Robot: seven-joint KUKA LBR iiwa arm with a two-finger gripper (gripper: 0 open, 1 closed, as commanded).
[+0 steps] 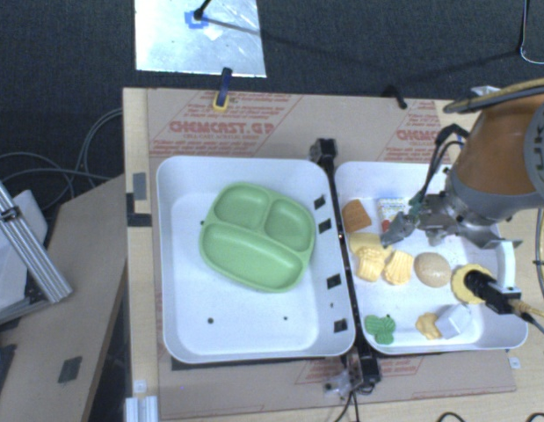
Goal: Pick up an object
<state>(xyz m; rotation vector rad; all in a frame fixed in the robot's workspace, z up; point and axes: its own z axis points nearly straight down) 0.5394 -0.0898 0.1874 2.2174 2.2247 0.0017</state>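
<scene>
Reaching in from the right, the grey arm (504, 161) hangs over the right bin (518, 334), with its gripper (400, 230) low above the bin's upper middle. Whether the gripper is apart or together cannot be told from this slanted view; nothing is seen clamped in it.

The things to pick from all lie in that bin. An orange-brown block (357, 214) sits just left of the gripper, near the divider. A small printed packet (392, 207) lies just behind the gripper. Two yellow ridged pieces (383, 265) rest side by side just below the gripper, and a beige egg-shaped object (432, 269) lies to their right. A green toy (380, 327) and a small yellow piece with a white block (440, 324) lie along the bin's near edge. A yellow ring (469, 284) sits near the right wall. The left bin (179, 236) holds a green divided plate (257, 236), well apart from the arm.

The step in hand appears to be the descent onto a target. To do it well, the arm would likely settle on one object with free space on two sides; the orange-brown block seems the better choice, since the yellow pieces touch each other. A straight vertical drop, centred on the object, would lessen the risk of nudging neighbours aside.
</scene>
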